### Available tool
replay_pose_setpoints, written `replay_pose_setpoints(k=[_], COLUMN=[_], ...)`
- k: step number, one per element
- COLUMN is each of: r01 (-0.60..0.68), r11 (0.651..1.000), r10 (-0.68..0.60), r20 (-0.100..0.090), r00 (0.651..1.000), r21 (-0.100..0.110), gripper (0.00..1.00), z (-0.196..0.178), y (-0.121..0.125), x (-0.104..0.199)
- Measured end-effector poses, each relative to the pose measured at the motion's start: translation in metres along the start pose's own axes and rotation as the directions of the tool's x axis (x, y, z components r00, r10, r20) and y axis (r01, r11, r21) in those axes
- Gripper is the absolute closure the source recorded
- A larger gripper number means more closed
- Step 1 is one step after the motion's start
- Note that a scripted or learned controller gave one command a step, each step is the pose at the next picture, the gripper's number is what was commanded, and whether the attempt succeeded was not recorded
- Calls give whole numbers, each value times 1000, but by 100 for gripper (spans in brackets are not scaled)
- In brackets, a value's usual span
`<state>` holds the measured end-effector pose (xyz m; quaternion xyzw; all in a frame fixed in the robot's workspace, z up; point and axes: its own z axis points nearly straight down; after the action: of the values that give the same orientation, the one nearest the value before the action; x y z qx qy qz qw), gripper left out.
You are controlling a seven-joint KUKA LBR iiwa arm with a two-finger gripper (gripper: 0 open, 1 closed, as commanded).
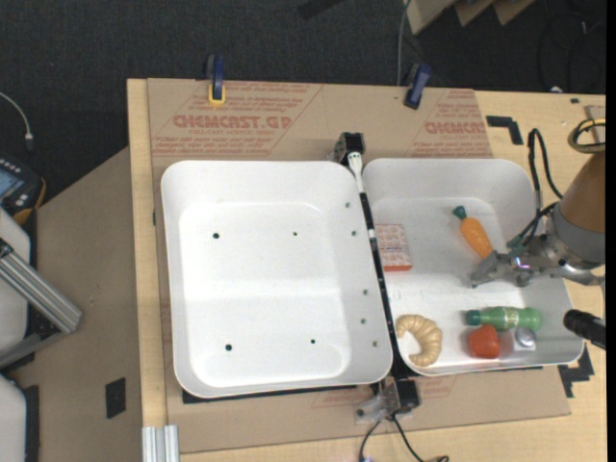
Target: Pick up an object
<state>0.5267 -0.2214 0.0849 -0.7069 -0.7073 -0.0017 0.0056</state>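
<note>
light: bright, even, overhead | shadows: soft | glare: white bins (260, 176) washed | focus: slightly soft

Arm (589, 221) was grey with an orange-tan band above the wrist. Black cable ran along it. Gripper (496, 268) was small, grey metal, two thin fingers.

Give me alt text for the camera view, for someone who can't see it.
The grey arm's end effector hangs low in the right white bin, near an orange toy carrot, a green plastic bottle, a red toy tomato, a tan croissant and a small pink-printed card.
</note>
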Motion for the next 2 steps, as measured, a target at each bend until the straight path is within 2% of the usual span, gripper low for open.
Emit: replay_pose_setpoints(k=[1, 2], r01=[6, 2], r11=[1000, 1000], r10=[-6, -2], r20=[11, 14], r00=[1000, 1000], r21=[-11, -11], gripper=[0, 100], z=[0, -10], y=[50, 48], x=[41, 37])
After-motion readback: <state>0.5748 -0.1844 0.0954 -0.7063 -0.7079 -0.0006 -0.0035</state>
